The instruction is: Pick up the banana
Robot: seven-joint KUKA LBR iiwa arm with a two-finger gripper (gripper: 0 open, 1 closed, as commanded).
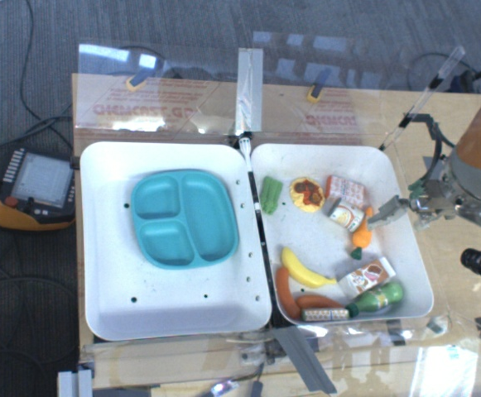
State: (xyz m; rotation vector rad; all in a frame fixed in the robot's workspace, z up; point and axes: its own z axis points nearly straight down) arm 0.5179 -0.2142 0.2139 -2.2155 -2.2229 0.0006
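Note:
The yellow banana [305,271] lies in the right bin [323,157], in its front half near the divider, curved and resting flat. A brown sausage [283,291] sits just in front of it. My gripper [397,208] hovers at the bin's right wall, well to the right of the banana and further back. It is close to an orange carrot [361,236]. Nothing shows as held by it.
Also in the right bin are a green pepper [271,193], a round pastry [307,194], a red-white box [346,192], a small can [345,216], a carton [364,277] and a green bottle [378,298]. The left bin [108,288] holds a blue divided plate [184,217].

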